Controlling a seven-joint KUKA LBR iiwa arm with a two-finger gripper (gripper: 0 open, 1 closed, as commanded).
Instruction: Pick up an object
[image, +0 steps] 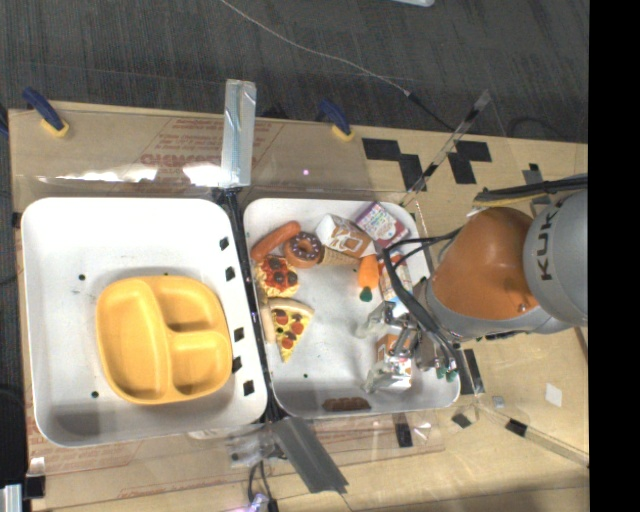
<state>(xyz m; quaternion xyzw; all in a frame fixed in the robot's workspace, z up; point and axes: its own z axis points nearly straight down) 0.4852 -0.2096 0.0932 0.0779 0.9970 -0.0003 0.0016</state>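
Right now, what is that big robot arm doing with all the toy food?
The arm's gripper is down inside the right bin, near its right side, among toy food such as a pizza slice, a donut and a carrot. The left bin holds a yellow divided tray.

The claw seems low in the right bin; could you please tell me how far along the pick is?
Done: the claw has reached the right bin, near its right wall. In hand: nothing visibly held; it sits among clutter, and I cannot tell its grip. Left: grasping and lifting an object; the pizza slice, donut and hot dog lie in the bin, and the yellow tray sits in the left bin.
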